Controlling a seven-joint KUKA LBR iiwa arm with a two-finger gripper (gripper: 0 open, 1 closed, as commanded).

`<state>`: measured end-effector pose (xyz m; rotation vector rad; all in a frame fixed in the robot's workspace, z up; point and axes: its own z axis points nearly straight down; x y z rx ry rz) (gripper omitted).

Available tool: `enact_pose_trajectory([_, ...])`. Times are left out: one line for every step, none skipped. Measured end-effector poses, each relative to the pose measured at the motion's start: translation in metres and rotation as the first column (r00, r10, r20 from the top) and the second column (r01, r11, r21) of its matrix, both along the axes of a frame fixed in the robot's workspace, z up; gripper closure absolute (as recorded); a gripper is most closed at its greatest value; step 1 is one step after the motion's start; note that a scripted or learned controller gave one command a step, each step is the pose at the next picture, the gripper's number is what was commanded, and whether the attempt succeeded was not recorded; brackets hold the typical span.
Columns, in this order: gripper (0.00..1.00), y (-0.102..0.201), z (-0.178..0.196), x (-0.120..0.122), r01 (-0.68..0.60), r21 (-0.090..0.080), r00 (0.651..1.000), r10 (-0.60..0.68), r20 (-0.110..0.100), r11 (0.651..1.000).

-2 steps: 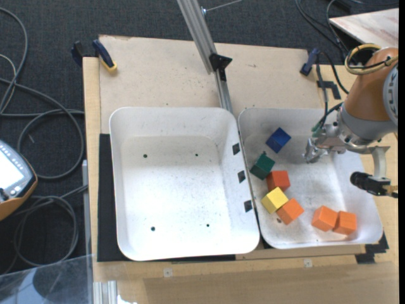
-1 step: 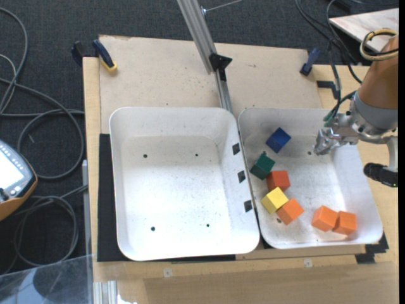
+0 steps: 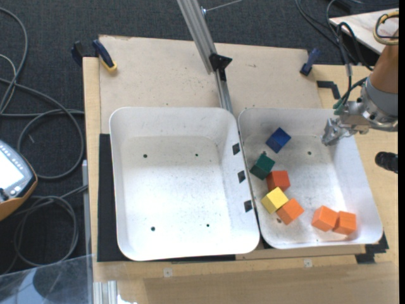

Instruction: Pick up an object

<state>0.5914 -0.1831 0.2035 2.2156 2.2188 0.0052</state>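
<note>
Several small blocks lie in the right bin (image 3: 354,176): a blue one (image 3: 278,139), a green one (image 3: 262,166), a red-orange one (image 3: 278,180), a yellow one (image 3: 275,199), an orange one (image 3: 290,211) beside it, and two orange ones (image 3: 326,219) (image 3: 346,223) near the front right corner. My gripper (image 3: 331,136) hangs over the bin's back right part, to the right of the blue block and apart from it. Nothing shows between its fingers.
The left bin (image 3: 126,189) stands next to the right one, with a metal rail (image 3: 199,27) rising at a slant behind the gap between them. Blue clamps (image 3: 105,54) (image 3: 309,62) sit at the board's back corners. Cables lie on the floor to the left.
</note>
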Motion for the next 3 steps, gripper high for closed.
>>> enact_pose_trajectory([1.0, 0.0, 0.054, 0.002, 0.0, -0.001, 1.0, 0.0, 0.002, 1.0])
enact_pose_trajectory([1.0, 0.055, 0.063, 0.0, -0.005, 0.005, 1.0, 0.005, -0.006, 1.0])
enact_pose_trajectory([1.0, 0.103, 0.051, -0.004, -0.004, 0.004, 1.0, 0.004, -0.008, 1.0])
